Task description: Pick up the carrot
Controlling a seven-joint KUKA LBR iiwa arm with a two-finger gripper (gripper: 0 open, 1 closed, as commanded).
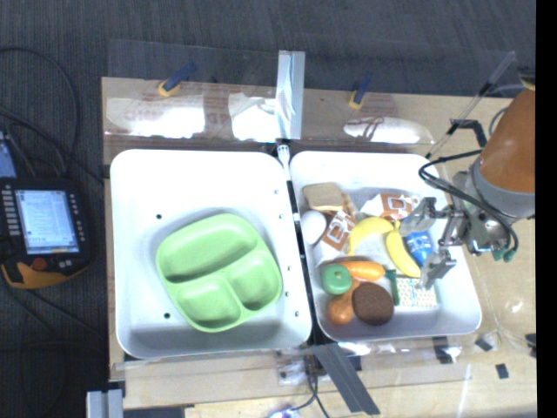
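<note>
The carrot [365, 270], orange with a round green top [336, 278], lies on its side in the middle of the right bin [461, 316], among other toy foods. My gripper [428, 240] hovers over the bin's right part, to the right of the carrot and apart from it. Its two fingers stand spread open, one towards the back [424, 209] and one towards the front [433, 271]. A blue packet [418, 247] lies below the gap between them. The yellow banana [389, 238] lies between the gripper and the carrot.
Around the carrot sit a brown round cookie [372, 303], an orange ball [340, 310], a white egg [311, 226], a bread slice [324, 196] and small packets [397, 205]. The left bin [139, 190] holds a green divided plate [219, 270]. A control pendant [43, 225] lies far left.
</note>
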